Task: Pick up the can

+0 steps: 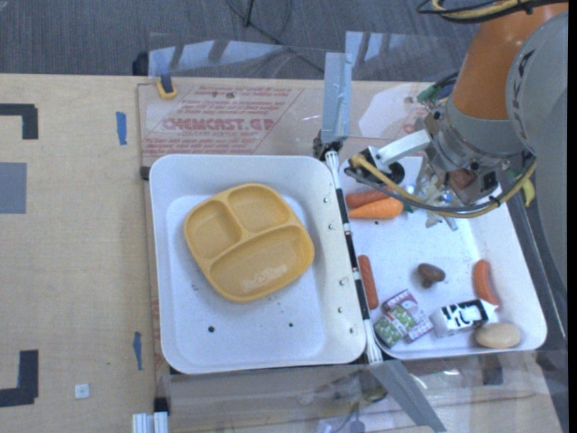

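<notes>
While the arm is hanging over the right bin (514, 233), its gripper (439, 197) is hovering near a carrot (379, 209); its grip cannot be told. The can (401, 318) is lying on its side at the bin's front, well apart from it.

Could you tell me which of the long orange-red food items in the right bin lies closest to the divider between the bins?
The slim sausage lying lengthwise beside the divider; the carrot sits farther back, and the other sausage lies near the right wall.

The grey arm (532, 70) is reaching in from the right, its orange band sitting above the wrist, and the tool (439, 197) is pointing down, wrapped in yellow cables.
</notes>
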Controlling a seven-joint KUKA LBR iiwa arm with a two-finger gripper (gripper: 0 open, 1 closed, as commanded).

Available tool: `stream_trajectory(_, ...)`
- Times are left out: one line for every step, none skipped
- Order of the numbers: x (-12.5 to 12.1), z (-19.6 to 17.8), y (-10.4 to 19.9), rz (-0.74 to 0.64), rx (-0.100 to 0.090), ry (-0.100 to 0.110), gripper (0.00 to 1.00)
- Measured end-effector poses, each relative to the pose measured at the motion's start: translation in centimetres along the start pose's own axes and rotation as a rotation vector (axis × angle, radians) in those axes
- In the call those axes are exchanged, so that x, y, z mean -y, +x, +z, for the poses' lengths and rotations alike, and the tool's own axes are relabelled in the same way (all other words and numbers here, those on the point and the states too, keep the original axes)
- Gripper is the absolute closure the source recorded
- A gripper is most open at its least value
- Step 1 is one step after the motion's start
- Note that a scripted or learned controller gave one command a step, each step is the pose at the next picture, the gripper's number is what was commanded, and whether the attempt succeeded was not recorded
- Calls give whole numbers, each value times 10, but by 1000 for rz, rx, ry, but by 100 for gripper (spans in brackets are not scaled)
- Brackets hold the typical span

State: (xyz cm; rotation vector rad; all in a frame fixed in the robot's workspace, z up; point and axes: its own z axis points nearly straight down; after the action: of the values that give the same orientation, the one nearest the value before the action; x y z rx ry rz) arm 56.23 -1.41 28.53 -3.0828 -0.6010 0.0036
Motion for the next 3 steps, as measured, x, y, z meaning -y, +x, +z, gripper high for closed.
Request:
stream_trajectory(-44,29,-62,-134,2,2,100)
stream_trajectory(-38,23,-106,185,2,3,100)
stream_trajectory(-6,-14,-91,51,-1,0,100)
